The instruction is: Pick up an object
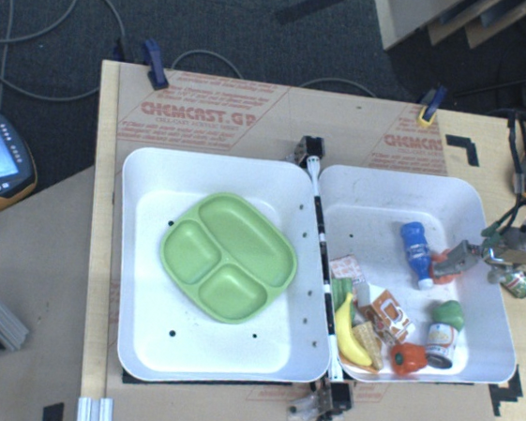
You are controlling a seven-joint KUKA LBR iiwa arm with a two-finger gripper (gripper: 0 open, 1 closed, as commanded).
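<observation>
From the overhead camera I see the bench (105,187) with two white bins side by side. The left bin (136,332) holds a green plate (229,258) with three compartments, lying flat near the middle. The right bin (378,194) holds the loose objects, mostly toward its near side. A blue bottle (417,254) lies roughly in the middle, its pale cap end toward the near side. A banana (350,338) lies along the left wall, with a small packet (346,268) just above it and a brown-and-white snack wrapper (391,316) beside it. A red pepper (406,359) sits at the near edge, touching or just beside a small can (440,346), and a green item (448,314) sits just above that can. The arm comes in from the right edge, and the gripper (455,260) hangs over the right side of the right bin, just right of the bottle. Something red-orange (444,266) shows at its tip, but I cannot tell whether that is an object or part of the gripper, and I cannot tell whether the fingers are apart or together. A small tin-like item (520,283) shows at the bin's right rim below the wrist.
</observation>
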